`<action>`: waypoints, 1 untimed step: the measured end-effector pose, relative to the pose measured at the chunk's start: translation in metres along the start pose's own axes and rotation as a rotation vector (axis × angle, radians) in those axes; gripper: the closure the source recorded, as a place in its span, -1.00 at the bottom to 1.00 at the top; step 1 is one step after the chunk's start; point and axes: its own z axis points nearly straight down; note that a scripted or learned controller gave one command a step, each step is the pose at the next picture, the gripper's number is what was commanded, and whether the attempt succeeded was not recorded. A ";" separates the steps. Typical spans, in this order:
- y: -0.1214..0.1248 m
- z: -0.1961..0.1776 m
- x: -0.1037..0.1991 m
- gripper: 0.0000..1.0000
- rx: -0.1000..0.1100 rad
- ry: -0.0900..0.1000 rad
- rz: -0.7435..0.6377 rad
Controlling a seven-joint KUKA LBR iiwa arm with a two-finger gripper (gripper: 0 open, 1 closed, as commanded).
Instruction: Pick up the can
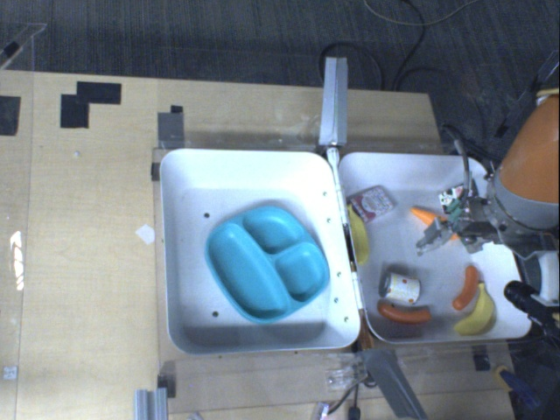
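Camera view, from above the tabletop [87,234]: the can [401,286] lies on its side in the near part of the right bin [398,171], just beyond a red sausage [404,313]. The gripper [435,237] hangs to the can's right and farther back, its fingers spread apart, grasping nothing. A banana [475,314] and a second sausage [466,288] lie at near right. In the left bin [179,261] sits a blue divided plate [266,261].

A robotics lab: a wooden tabletop [87,261] bearing two white bins [175,234] clamped by metal brackets [334,103], cables [420,7] trailing over grey carpet [175,16]
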 end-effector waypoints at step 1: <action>-0.013 -0.022 -0.017 -1.00 -0.003 -0.001 -0.031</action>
